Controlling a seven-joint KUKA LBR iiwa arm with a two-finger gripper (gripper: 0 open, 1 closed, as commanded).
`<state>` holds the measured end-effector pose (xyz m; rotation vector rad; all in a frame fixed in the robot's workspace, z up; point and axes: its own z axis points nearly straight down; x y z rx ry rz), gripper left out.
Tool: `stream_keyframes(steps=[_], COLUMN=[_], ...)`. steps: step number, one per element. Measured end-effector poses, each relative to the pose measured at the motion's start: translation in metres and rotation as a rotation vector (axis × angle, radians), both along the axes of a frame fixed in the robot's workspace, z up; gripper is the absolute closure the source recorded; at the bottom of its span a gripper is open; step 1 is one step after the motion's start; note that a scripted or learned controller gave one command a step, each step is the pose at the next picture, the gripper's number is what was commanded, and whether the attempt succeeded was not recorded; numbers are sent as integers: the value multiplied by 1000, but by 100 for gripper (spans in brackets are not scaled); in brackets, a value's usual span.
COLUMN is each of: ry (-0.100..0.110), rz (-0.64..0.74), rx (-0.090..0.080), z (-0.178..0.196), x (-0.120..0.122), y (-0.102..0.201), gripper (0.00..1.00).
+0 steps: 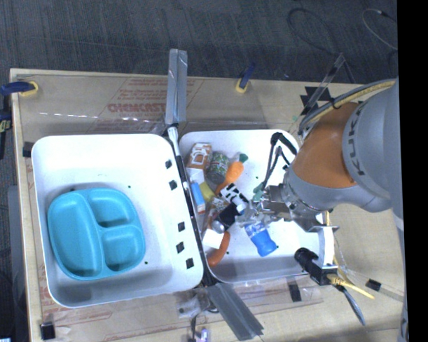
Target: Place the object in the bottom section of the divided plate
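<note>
**Blue bottle likely target, plate waiting in the other bin**

Although the task names no particular object, the gripper is seen low in the right bin, at the edge of a heap of small toys, with a small blue bottle lying tilted just below it. Whether anything is gripped cannot be told, since the wrist and its fittings hide the working end. The bottle is judged to be light, hollow plastic, stiff enough to take a pinch but smooth and rounded, so that it may be squeezed out sideways if caught near its cap. A hold across the middle of the body, square to its long axis, is advised. Beside it lie an orange carrot, a black-and-white toy, a small printed box and an orange strip, all close enough to be nudged or pinched by mistake. The divided plate, turquoise, rests in the left bin, well apart from the heap; which compartment counts as the bottom section is left to judgement
</note>
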<state>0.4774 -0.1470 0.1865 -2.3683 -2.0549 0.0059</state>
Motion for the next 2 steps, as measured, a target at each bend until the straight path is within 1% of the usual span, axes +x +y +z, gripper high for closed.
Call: stream_keyframes(steps=[1,2], ry=[0,0], rz=[252,381], rx=[0,1], z=[13,2], x=[9,0], y=[94,157], gripper=[100,100])
